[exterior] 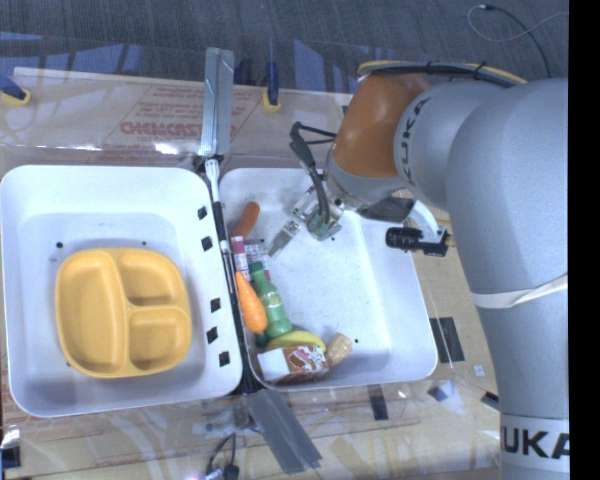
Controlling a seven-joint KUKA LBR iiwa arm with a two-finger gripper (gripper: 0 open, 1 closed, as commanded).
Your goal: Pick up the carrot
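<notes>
The carrot [250, 304] is orange and tapered. It lies lengthwise along the left wall of the right bin [380, 298], pressed against a green bottle [269, 302] on its right. My gripper [289, 224] hangs over the upper middle of the right bin, up and to the right of the carrot and apart from it. Its fingers point down-left and stand open with nothing between them.
A reddish-brown sausage [250, 215] lies at the bin's upper left, close to my fingertips. A red-and-white tube [241, 257] sits above the carrot. A banana [297, 340], a brown packet [298, 361] and a small tan piece [338, 347] fill the lower left corner. The left bin holds a yellow divided tray [123, 311].
</notes>
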